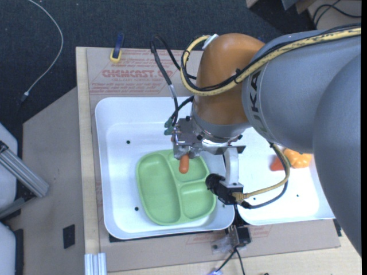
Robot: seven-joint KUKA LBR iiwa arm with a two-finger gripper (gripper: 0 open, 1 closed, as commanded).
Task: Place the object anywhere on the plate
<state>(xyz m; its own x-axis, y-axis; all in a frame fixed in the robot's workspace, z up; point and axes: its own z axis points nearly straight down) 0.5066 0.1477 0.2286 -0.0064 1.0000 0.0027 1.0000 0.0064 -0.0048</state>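
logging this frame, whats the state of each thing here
gripper: over the plate's upper edge, an orange object at its tip
orange object: upright, hanging from the gripper above the plate
green plate: flat in the left bin, compartments bare
left bin: holds the plate
orange items: lying in the right bin, partly hidden by the arm
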